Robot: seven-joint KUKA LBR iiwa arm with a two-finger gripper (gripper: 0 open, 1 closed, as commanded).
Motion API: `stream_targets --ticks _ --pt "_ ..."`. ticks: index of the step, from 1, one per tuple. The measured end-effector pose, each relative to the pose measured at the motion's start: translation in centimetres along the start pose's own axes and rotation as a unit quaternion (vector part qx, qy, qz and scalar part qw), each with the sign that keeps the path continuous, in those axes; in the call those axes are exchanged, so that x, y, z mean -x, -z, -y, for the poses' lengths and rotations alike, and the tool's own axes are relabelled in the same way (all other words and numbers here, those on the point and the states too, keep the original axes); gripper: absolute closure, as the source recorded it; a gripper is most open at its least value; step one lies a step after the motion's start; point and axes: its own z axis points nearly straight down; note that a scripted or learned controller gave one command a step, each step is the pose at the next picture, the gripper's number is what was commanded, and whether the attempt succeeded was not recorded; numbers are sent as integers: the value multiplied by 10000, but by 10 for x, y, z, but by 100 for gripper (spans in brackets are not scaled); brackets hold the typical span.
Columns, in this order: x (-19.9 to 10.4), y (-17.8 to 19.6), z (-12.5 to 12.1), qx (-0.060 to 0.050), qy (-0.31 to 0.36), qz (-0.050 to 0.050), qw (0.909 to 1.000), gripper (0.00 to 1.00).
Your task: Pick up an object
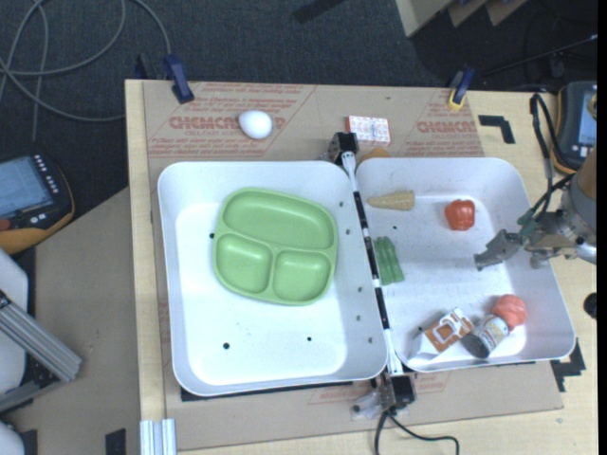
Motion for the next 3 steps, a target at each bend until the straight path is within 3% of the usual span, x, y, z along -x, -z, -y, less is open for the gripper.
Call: stream_targets --ticks 1,2,3 --pt "-26 -78 -61 -3 8 -3 10000 0" --pt "-8 -114 -125 1 8 2 10000 0" --pt "-8 -103 -126 18 14 12 10000 100"
